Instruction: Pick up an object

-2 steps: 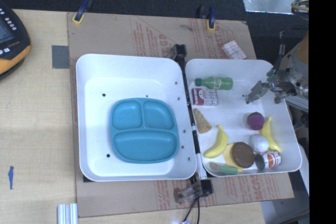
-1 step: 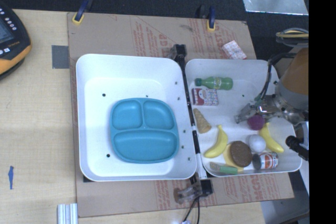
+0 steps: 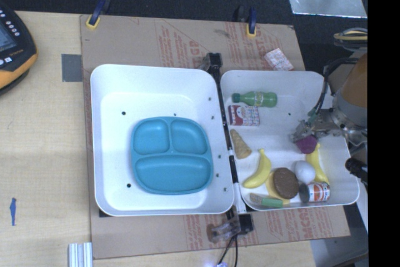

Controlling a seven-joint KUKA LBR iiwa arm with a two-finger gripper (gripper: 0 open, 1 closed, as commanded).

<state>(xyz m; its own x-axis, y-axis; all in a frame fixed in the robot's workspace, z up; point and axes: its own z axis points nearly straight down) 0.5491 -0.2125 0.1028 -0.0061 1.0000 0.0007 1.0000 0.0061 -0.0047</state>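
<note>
Directly beneath the jaws point(image 3: 307, 134), at the right bin's point(image 3: 281, 77) right side, sits a small purple object point(image 3: 307, 145); whether the jaws are released or clenched on it I cannot tell, since dark metal covers its top. To do the pick well, I would centre over the purple object and keep clear of the yellow banana point(image 3: 315, 164) touching its lower edge. It looks roundish, with no clear long axis; the banana runs away from the jaws toward the near rim.
</note>
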